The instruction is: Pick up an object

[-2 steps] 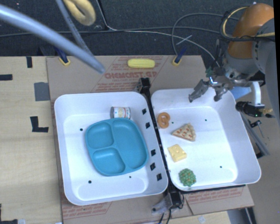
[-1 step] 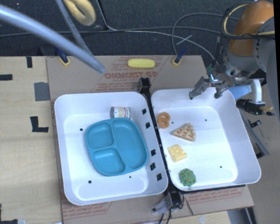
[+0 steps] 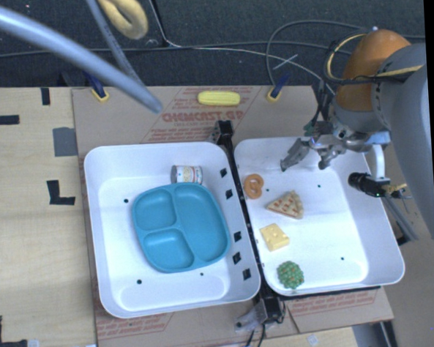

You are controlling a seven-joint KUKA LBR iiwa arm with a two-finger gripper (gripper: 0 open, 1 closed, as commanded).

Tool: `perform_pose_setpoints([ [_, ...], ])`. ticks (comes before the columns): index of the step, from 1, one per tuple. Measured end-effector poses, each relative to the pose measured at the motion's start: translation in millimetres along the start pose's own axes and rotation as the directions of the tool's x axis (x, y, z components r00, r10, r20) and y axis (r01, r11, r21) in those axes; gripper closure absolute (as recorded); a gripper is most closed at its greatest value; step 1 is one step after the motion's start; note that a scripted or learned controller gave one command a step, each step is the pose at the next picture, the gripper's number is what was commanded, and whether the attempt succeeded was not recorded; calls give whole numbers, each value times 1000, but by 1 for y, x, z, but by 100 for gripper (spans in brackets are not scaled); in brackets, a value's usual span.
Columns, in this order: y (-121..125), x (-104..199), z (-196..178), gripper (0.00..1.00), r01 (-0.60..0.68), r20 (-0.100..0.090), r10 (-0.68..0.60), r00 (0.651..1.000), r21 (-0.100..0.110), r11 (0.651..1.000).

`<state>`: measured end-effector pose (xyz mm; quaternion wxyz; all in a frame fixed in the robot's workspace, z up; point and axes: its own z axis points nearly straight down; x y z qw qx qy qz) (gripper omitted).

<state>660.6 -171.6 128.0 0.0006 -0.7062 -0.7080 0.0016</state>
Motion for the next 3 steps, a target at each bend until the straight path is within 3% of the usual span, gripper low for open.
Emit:
perform_pose_setpoints([
  [1,0,1,45,0,0,1,0,1000,-2,1000],
  [2,2,1,32,100,2,3,-2,1000,-6,1000],
  [3,7,-2,-28,100,-1,-1,1,1000,-5,1000],
])
